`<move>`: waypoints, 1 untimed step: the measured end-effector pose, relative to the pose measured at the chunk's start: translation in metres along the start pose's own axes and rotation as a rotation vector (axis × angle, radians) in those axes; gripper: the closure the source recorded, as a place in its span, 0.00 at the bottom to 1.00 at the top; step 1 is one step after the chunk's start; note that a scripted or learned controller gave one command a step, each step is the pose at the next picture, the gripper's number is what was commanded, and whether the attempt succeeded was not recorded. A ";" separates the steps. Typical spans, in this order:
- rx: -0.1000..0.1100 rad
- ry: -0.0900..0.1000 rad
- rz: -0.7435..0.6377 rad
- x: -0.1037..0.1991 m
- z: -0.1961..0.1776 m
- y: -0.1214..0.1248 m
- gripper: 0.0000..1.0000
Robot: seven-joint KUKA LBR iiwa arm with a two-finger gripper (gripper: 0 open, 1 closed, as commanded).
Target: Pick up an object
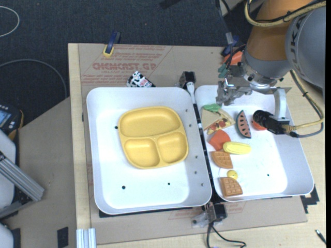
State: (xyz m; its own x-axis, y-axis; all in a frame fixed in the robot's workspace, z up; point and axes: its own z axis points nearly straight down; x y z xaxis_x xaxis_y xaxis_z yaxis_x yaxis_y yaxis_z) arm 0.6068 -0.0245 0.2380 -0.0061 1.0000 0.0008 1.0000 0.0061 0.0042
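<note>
Just below the hand (226,98), a pizza slice (219,123)

A: Where is the arm (289,30)?

B: It comes in from the upper right. The grey body fills that corner, and the orange band (276,22) sits just above the wrist.

A: And the wrist?

B: It points down and a little to the left, with a grey flange under the orange part. Yellow and black cables loop around the band.

A: What of the gripper (223,98)?

B: It hangs below the wrist, metal and dark, low over the far left corner of the right bin (289,174).

A: Does it hold anything?

B: I see nothing between its tips, but they are too small and cluttered to read.
</note>
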 end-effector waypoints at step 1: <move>0.001 0.001 0.000 0.053 0.010 0.025 1.00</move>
State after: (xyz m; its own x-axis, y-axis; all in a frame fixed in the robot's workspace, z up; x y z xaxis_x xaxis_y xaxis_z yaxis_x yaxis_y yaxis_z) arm 0.6313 0.0289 0.2278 -0.0066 1.0000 0.0014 1.0000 0.0065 0.0036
